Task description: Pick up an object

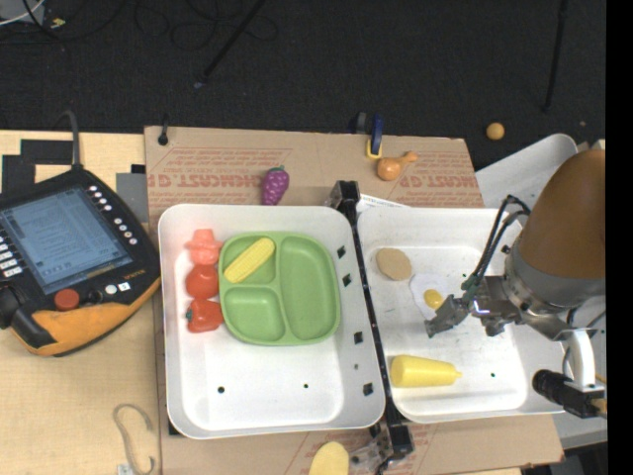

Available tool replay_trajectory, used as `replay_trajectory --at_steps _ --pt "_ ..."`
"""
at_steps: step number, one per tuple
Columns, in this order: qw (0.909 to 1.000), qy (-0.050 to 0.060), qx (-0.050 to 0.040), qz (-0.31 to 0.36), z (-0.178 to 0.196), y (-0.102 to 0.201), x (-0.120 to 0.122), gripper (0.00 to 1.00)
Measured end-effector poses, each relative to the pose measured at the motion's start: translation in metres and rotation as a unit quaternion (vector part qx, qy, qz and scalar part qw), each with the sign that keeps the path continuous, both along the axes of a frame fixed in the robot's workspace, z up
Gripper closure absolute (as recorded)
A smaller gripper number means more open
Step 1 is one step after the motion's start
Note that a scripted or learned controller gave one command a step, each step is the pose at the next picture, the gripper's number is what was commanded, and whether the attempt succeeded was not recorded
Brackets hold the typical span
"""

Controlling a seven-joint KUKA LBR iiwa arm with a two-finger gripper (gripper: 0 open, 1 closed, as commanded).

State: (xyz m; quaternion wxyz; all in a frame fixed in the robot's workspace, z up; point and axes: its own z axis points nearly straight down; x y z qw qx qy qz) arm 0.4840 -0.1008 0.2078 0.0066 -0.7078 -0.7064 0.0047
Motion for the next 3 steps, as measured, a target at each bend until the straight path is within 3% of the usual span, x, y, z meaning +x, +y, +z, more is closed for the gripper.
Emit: replay_trajectory --at_steps 1,3 --pt "1.0 -0.006 -0.0008 0.001 0.006 -0.001 0.003 0.0" --pt "1.0 -0.004 -0.0002 0.001 -0.095 0.008 -0.005 0.0"
